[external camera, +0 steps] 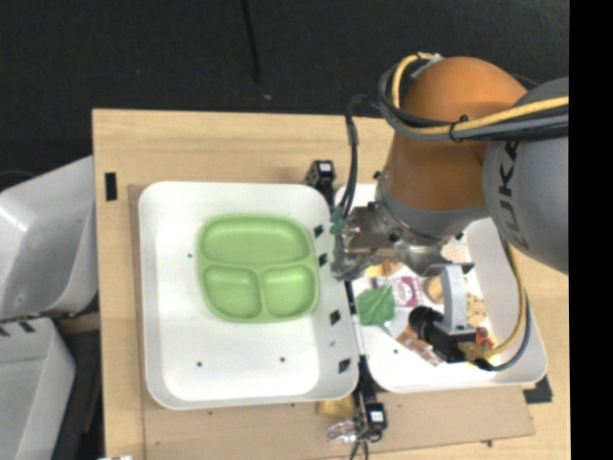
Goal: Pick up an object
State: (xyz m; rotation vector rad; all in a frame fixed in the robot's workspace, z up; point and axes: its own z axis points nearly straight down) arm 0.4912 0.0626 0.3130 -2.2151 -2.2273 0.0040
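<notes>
The tabletop [220, 147] is pale wood with a matt, faintly grained surface. Both bins, left [163, 286] and right [517, 353], look like smooth white plastic with a slight sheen. The green tray [257, 264] is smooth plastic, semi-matt, with soft highlights along its compartment ridges. The arm [522, 190] has a grey painted shell and a glossy orange band [450, 142]. The green piece [375, 305] in the right bin looks soft and matt.
</notes>
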